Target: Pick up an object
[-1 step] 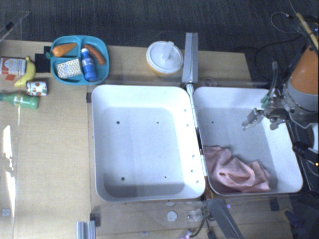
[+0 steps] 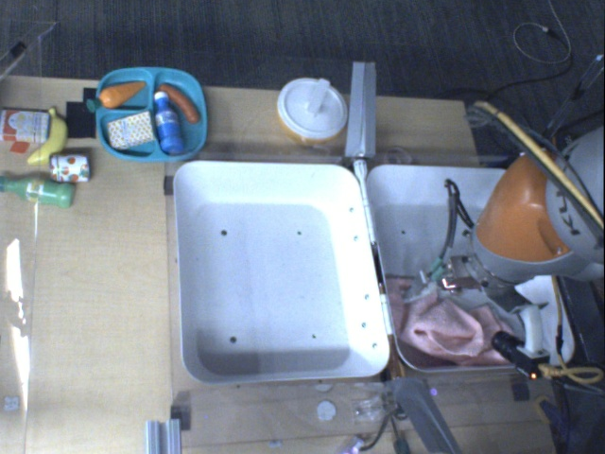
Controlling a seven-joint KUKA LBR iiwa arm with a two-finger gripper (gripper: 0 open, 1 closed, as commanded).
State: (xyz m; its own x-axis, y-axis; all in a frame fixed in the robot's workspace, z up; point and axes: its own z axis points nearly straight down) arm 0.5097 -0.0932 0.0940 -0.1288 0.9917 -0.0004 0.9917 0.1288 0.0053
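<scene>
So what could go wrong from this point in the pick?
The gripper is low over the pink cloth in the right bin. Soft fabric may slip out or come up only partly, dragging over the bin's edge. The cloth also lies against the near wall, so the fingers could strike that wall. A loose cable by the wrist might snag.

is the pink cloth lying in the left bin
No, the pink cloth lies in the right bin, at its near end under the arm.
</scene>
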